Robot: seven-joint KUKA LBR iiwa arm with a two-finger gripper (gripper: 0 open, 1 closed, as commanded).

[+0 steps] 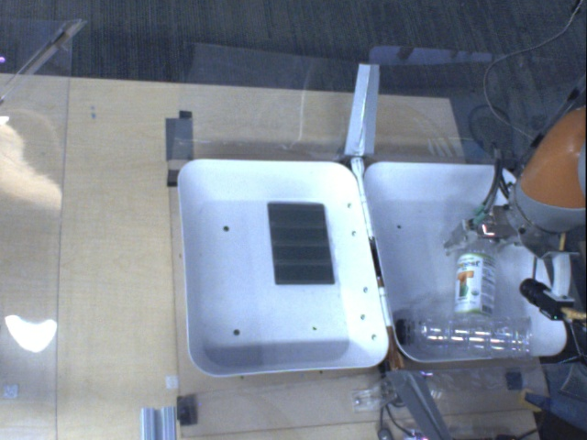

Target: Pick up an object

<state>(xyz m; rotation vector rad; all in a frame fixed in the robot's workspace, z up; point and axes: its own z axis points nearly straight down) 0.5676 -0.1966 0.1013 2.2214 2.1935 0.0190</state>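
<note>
A small clear bottle (pixel 470 280) with a white, green and orange label lies in the right bin (pixel 413 200), its neck pointing to the far side. My gripper (pixel 484 227) hangs right over the bottle's neck end, below the arm's orange band (pixel 561 168). Along the right bin's near wall lies a clear ribbed plastic bottle (pixel 470 337) on its side. A flat black rectangular block (pixel 301 243) rests in the middle of the left bin (pixel 211 273).
A raised divider (pixel 370 246) separates the two bins. An upright grey metal bar (pixel 361 108) stands behind the bins' junction. Cables (pixel 550 301) and a black fitting hang at the arm's right side.
</note>
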